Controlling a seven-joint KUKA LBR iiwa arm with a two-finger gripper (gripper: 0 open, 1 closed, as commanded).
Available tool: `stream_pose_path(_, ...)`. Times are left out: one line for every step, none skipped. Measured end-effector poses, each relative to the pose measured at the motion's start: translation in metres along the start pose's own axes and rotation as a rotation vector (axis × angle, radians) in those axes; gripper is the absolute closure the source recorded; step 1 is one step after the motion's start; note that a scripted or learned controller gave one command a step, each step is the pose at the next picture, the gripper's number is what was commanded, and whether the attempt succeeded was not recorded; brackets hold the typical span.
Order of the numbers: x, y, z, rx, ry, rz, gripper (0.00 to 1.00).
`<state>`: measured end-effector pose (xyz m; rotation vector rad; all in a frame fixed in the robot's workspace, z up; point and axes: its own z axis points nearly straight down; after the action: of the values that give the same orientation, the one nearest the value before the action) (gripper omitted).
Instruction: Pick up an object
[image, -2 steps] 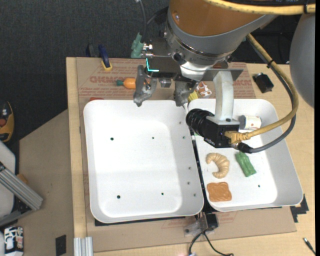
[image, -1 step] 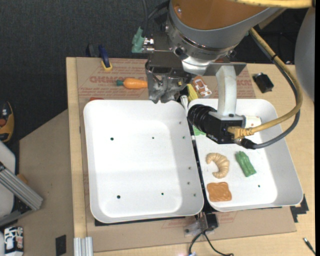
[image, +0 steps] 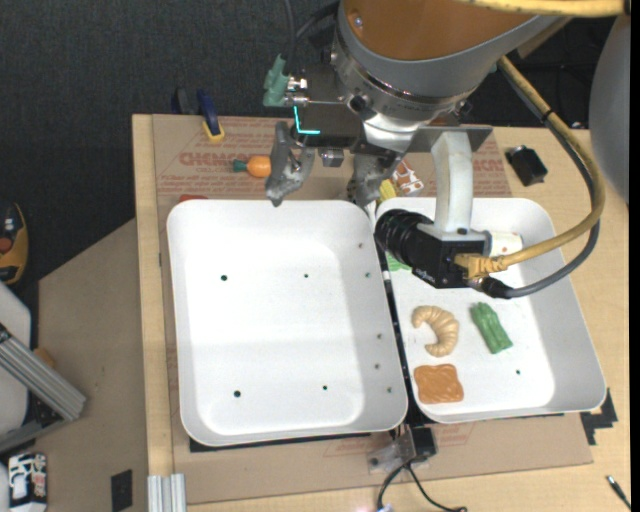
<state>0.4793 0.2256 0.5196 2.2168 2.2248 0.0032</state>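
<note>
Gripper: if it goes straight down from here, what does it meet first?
Probably the far rim of the left bin. The gripper hangs over that edge with nothing between its fingers; depth is unclear.

A robotics lab: an industrial arm (image: 440, 40) over two white bins (image: 200, 300) on a cardboard-covered bench (image: 150, 150), cables trailing.

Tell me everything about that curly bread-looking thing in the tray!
The croissant is a small toy pastry, pale tan with ridged segments, curved like a crescent and looking like smooth plastic. It lies flat on the floor of the right bin, near the bin's left wall. A flat orange-brown toast piece sits just below it and a green piece lies to its right, both apart from it. Nothing grips it.
</note>
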Motion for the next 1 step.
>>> stream_pose_path(0.0009,0.0002,-0.0110,-0.003,0.001,-0.002,1.00)
